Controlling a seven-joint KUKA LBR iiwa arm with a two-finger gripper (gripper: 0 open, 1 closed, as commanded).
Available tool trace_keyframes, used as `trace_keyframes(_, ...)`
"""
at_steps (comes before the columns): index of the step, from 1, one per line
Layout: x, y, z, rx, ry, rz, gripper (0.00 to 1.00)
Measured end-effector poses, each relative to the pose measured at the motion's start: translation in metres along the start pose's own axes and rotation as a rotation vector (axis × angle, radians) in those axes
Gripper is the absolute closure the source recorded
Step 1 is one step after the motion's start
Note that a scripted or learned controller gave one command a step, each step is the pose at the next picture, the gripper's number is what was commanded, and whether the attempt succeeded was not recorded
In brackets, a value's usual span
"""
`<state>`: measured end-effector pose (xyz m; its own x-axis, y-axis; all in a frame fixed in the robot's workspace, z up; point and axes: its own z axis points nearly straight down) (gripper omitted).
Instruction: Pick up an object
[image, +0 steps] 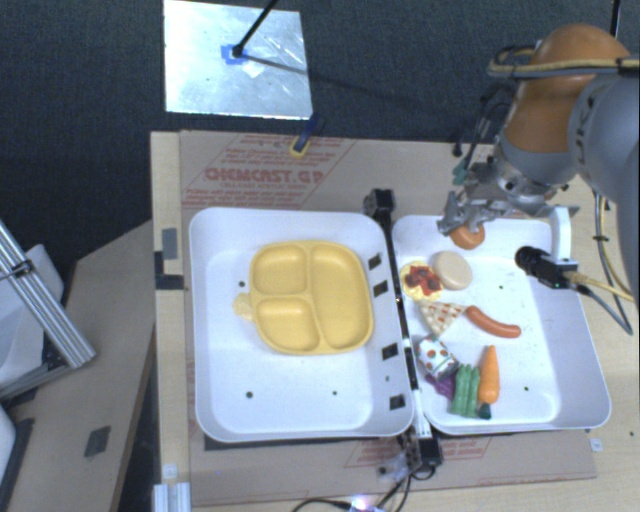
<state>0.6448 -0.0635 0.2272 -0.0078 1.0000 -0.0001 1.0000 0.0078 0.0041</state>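
One fixed camera looks down at a slant on both white bins (300, 225), arm (560, 100) entering from the right.

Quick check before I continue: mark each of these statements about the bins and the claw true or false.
1. The yellow tray sits in the left bin. True.
2. The carrot lies in the left bin. False: it lies in the right bin.
3. The claw is over the right bin's far edge. True.
4. The sausage rests on the yellow tray. False: it lies in the right bin.
5. An orange item sits just below the claw. True.
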Motion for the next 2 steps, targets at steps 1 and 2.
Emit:
trace_keyframes(1,-0.0102,-0.0174,-0.0001,0.003,-0.001,0.007,1.0)
trace_keyframes(2,-0.0138,-0.0161,-0.0002,0.002,-0.001,0.007,1.0)
